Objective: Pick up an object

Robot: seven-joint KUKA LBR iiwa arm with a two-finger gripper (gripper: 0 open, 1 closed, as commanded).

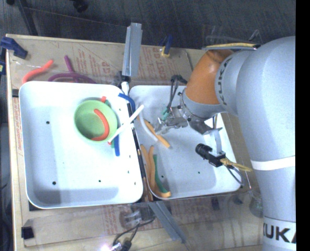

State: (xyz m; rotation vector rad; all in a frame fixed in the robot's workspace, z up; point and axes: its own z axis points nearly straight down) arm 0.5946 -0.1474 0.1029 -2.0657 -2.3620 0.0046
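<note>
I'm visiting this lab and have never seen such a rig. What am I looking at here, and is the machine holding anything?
This is a single picture from a camera fixed above a bench, looking down at a slant. The big grey shape with the orange band is a robot arm reaching in from the right. At its tip is a gripper, low over the right bin. Its job is to pick something up.

Close by the gripper lies an orange stick. A curved green and orange piece lies along that bin's left wall. The left bin holds a green bowl with a red curved piece in it, and a white stick beside the bowl.

Whether the gripper holds anything cannot be told from this picture.
</note>
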